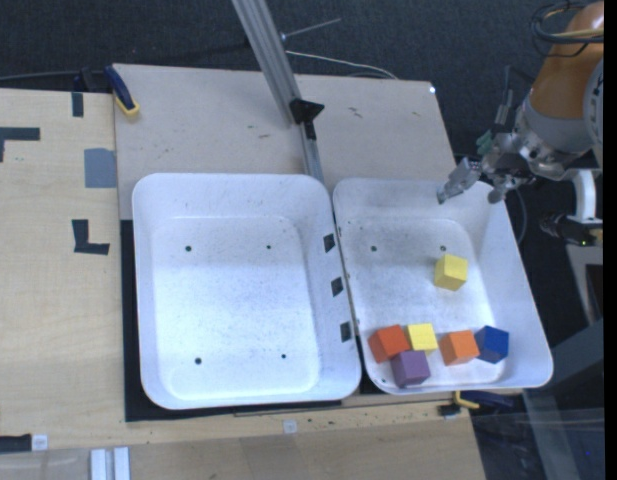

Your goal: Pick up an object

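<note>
Near the tabletop's front-right corner, the right bin (pixel 513 268) carried a row of small cubes against its front wall: orange cube (pixel 389 342), small yellow cube (pixel 422 336), purple cube (pixel 409 367) just in front of them, second orange cube (pixel 458 347), blue cube (pixel 492 343). All were touching or nearly so. Farther back, alone mid-bin toward the right wall, sat the yellow cube (pixel 450 271), slightly turned.

Handling, judged: the blocks looked light, stiff, matte, flat-sided and not fragile. The lone yellow cube was likely the easiest pick, taken across two opposite flat faces from above, with free space all round. The clustered ones left little room for fingers, and the blue sat close to the bin wall.

The left bin (pixel 148 298) had speckled white walls and floor.

Farthest back, the tool (pixel 471 180) hung over the right bin's rear-right rim, well apart from every cube, holding nothing; whether wide or narrow, cannot tell.
</note>
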Robot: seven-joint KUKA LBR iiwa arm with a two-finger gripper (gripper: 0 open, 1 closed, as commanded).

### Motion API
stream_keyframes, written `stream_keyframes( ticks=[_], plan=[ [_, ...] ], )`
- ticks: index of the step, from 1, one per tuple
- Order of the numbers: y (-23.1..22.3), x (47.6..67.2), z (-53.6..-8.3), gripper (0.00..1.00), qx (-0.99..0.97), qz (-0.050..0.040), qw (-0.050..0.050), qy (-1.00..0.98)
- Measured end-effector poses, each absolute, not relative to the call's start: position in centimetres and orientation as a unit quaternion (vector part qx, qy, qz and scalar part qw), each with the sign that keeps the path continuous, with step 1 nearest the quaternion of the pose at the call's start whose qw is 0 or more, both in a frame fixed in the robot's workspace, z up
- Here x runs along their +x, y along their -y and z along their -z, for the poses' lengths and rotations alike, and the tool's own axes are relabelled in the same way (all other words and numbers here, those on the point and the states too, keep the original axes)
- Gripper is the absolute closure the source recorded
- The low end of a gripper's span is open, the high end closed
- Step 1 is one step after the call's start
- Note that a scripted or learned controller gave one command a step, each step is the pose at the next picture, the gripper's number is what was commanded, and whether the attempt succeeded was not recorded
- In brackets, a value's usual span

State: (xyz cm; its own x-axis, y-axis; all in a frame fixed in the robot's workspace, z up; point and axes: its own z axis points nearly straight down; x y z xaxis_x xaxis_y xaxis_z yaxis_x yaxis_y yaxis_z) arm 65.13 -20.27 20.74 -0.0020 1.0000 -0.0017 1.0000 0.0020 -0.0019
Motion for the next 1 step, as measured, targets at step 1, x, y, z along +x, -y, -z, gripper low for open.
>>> stream_keyframes(
  ticks=[1],
  plan=[
    [14.68,63.03,-18.21,0.0,-0.705,-0.0012,0.002,0.709]
  ],
)
